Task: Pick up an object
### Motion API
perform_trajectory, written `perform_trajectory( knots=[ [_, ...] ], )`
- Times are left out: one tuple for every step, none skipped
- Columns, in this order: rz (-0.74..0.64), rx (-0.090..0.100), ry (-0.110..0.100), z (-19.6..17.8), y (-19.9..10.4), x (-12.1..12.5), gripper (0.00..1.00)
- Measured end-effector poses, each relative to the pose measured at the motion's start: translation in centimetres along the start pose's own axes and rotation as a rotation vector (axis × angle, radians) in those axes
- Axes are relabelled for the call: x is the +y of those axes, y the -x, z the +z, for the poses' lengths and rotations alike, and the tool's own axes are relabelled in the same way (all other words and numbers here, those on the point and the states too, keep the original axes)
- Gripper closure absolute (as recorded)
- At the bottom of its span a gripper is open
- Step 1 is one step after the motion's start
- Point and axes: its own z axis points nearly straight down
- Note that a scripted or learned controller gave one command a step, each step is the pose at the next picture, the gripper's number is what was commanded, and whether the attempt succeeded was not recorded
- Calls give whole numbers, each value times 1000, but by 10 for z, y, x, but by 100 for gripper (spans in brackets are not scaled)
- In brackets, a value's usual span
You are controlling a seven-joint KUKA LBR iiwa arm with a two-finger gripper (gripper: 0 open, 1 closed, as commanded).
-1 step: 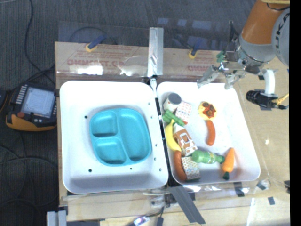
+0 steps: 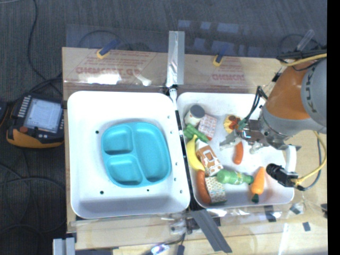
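Step in hand: the approach to a grasp. The gripper [image 2: 240, 140] stands low over the right bin [image 2: 276, 195], at centre right of the frame, directly above a small red-orange sausage-like object [image 2: 238, 153]. The jaws appear spread, one on each side of the object's upper end; nothing is seen pinched between them. In my judgement the next move calls for a short descent and a closing on this object, then a straight lift clear of its neighbours.

Right bin contents: a carrot [image 2: 257, 181] at lower right, a green bottle-like item [image 2: 231, 177] lying beside it, a printed carton [image 2: 209, 160] at centre, a yellow banana [image 2: 192, 155] along the left wall, a grey-lidded jar [image 2: 196, 113] and a pale box [image 2: 207, 126] at the top, and a patterned packet [image 2: 214, 190] at the bottom.

Left bin [image 2: 85, 195]: holds one blue divided tray [image 2: 135, 153], its compartments bare.
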Motion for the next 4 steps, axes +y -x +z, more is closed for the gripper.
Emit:
perform_trajectory(
  knots=[
    [-39, 4, 12, 50, 46, 13, 0],
    [-172, 1, 4, 15, 25, 44, 0],
    [-107, 4, 19, 49, 50, 10, 0],
    [-108, 2, 22, 40, 50, 11, 100]
  ],
)
